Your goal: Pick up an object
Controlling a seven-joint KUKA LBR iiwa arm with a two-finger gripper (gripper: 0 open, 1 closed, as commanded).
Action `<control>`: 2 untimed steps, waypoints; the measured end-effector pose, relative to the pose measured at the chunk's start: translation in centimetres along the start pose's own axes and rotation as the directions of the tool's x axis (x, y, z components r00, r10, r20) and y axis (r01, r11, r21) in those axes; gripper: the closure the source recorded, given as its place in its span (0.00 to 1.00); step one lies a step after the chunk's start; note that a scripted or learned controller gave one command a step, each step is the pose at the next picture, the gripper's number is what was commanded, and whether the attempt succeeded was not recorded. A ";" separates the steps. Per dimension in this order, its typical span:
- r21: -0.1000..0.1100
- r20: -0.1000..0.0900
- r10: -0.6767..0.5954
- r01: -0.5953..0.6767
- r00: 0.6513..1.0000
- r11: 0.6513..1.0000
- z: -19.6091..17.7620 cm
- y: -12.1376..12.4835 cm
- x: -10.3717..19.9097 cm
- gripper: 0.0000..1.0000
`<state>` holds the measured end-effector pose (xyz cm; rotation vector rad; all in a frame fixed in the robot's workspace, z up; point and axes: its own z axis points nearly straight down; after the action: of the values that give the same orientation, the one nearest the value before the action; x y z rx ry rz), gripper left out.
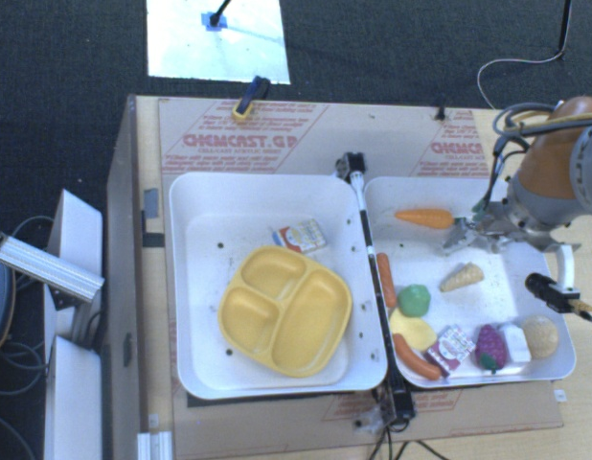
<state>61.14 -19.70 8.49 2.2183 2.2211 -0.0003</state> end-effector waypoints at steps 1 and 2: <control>0.013 -0.005 -0.004 0.004 1.000 1.000 0.2 4.8 4.4 0.00; 0.000 0.000 0.000 0.000 1.000 1.000 0.0 0.8 1.2 0.00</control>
<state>61.90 -18.48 8.48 2.2181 2.2216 0.0005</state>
